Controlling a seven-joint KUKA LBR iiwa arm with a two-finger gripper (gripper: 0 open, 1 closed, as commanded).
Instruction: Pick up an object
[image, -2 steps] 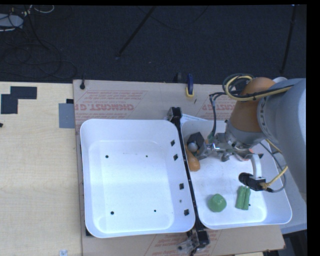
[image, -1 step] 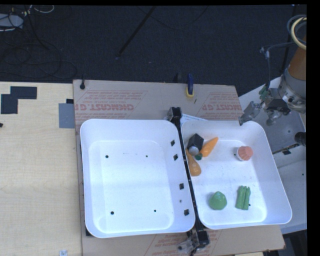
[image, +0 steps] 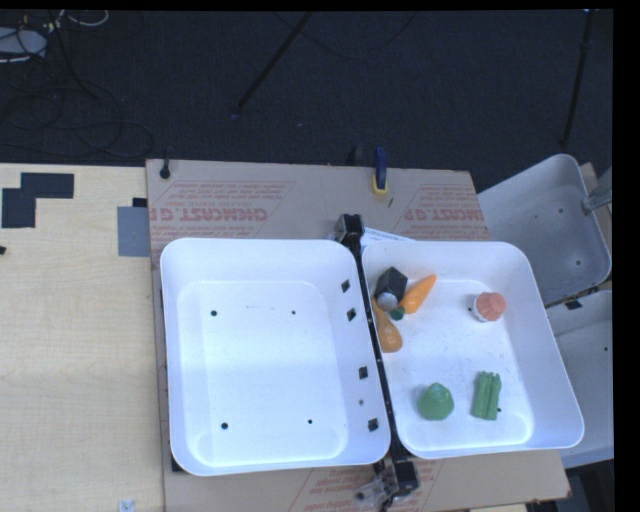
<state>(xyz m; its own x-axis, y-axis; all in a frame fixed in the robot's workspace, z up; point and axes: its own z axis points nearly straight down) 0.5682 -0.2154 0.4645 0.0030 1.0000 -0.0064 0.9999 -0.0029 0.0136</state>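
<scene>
The right bin (image: 520, 270) holds several small objects. A black block (image: 390, 282) lies at its upper left, beside an orange carrot shape (image: 419, 291). Just below them an orange-yellow piece (image: 387, 336) rests against the bin's left wall. A pink round piece (image: 489, 306) sits toward the upper right. In the lower half are a green rounded lump (image: 435, 402) and, to its right, a green ribbed piece (image: 486, 395), a small gap between them.
The left bin (image: 260, 350) adjoins the right one along a black clipped divider (image: 362, 340). Both stand on a cardboard sheet (image: 260, 205) over the wooden bench (image: 70, 330). A grey metal plate (image: 555, 220) juts in at the right.
</scene>
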